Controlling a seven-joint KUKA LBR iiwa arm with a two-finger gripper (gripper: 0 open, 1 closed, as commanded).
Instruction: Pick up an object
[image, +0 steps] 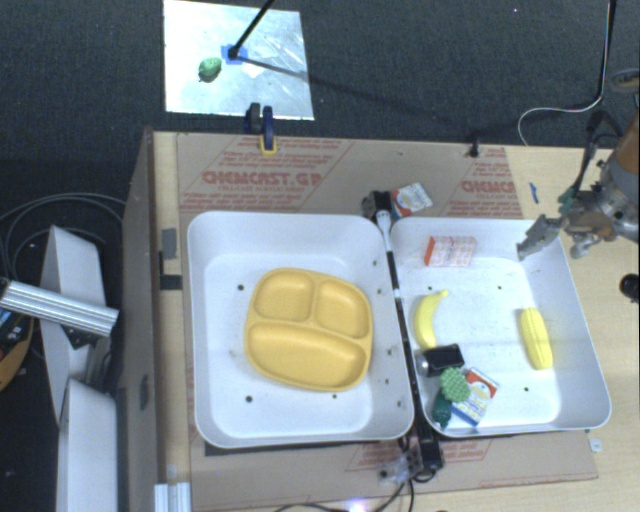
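Camera view, left bin (215, 300) with yellow tray (308, 328), right bin (575, 330) with banana (430, 316)

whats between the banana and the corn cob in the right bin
Bare white bin floor separates the banana from the corn cob in the camera view.

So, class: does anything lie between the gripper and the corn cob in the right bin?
Nothing visible does. The gripper hangs over the right bin's far right edge, and only bare bin floor separates it from the corn cob. The banana lies off to the side.
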